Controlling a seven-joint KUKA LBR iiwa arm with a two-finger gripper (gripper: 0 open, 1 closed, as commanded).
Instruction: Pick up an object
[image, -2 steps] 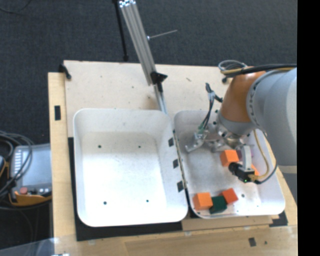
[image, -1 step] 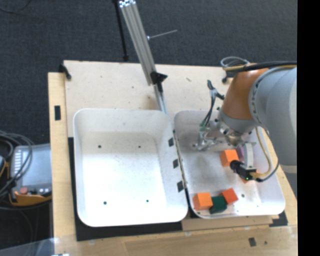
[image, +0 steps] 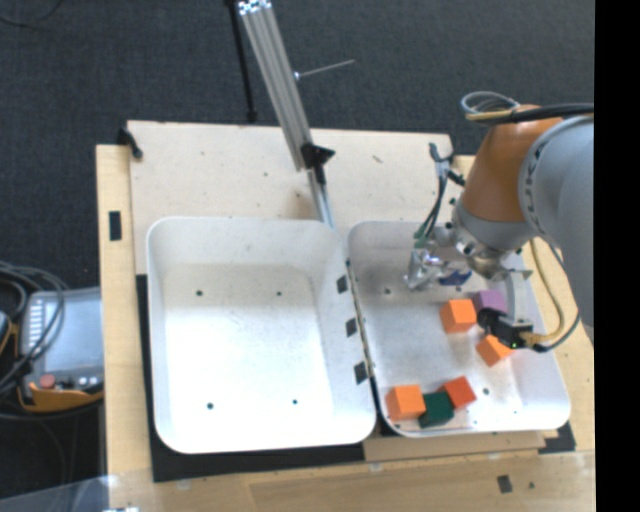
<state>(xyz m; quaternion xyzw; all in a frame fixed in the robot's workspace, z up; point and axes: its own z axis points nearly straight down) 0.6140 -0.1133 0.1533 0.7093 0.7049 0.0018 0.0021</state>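
Atop the wooden bench (image: 240, 170) — 2 white bins (image: 250, 330), dark carpet (image: 120, 60).

I count two white bins: the left bin (image: 250, 330) and the right bin (image: 400, 320). In the right one I see six blocks. Three are orange (image: 459, 315) (image: 494, 350) (image: 405, 401), one is red (image: 460, 391), one is dark green (image: 436, 408), and one is purple (image: 491, 299), partly hidden by the arm. I see one arm (image: 530, 180).
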